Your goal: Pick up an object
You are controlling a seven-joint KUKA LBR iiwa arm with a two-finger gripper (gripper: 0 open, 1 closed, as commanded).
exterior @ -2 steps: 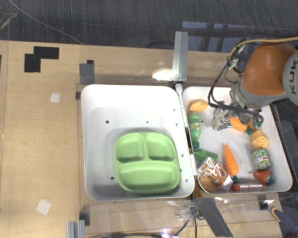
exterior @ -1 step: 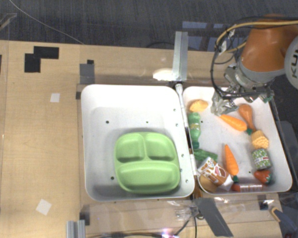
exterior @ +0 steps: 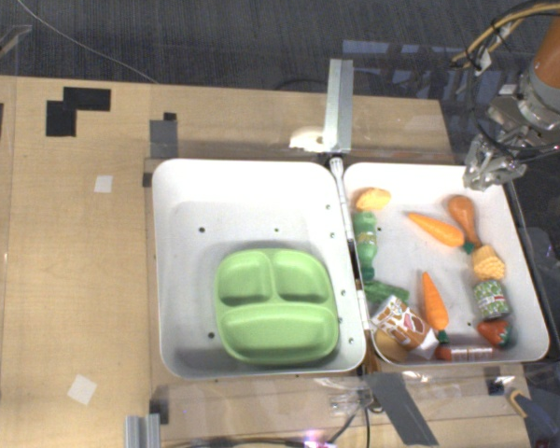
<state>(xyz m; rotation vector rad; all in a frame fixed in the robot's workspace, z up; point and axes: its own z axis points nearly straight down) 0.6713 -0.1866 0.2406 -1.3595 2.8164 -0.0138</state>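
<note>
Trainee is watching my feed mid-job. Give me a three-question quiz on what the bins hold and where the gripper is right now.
1. True or false: the green tray lies in the left bin.
2. Which thing lies nearest the gripper? A) drumstick B) snack bag C) green bottle
3. Fill in: the gripper hangs over the right bin's far ____ corner.

Key: 1 true. 2 A: the drumstick lies just below the gripper in the camera view, while the bag and bottle sit toward the bin's left side. 3 right.
</note>
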